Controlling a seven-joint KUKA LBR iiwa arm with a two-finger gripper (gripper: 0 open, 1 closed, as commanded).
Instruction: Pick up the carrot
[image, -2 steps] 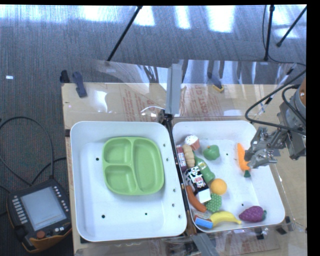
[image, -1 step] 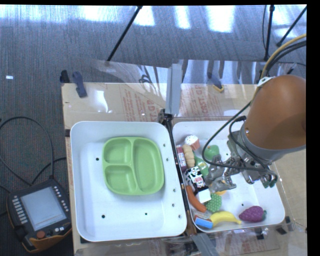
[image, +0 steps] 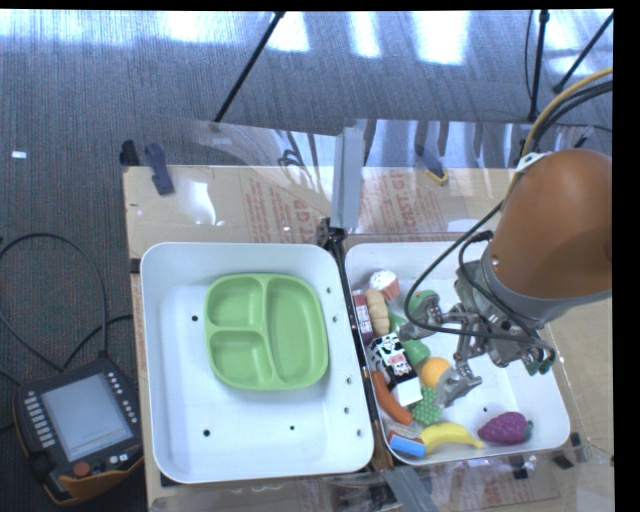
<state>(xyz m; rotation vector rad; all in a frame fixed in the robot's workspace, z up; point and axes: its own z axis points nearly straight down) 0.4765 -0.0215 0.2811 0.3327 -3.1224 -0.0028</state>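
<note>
The carrot (image: 392, 401), a slim orange stick, lies at the left side of the right bin (image: 556, 398), just below a cow-patterned milk carton (image: 393, 359). My gripper (image: 460, 384) hangs over the middle of that bin, to the right of the carrot and beside an orange fruit (image: 435, 372). It is a short way from the carrot and not touching it. The arm's wrist and cables cover part of the bin behind the gripper.
The right bin also holds a banana (image: 450, 435), purple grapes (image: 505, 428), a dotted green piece (image: 428, 406), a blue block (image: 407, 446) and a bread roll (image: 378, 313). A green divided plate (image: 267, 330) lies in the left bin (image: 175, 400).
</note>
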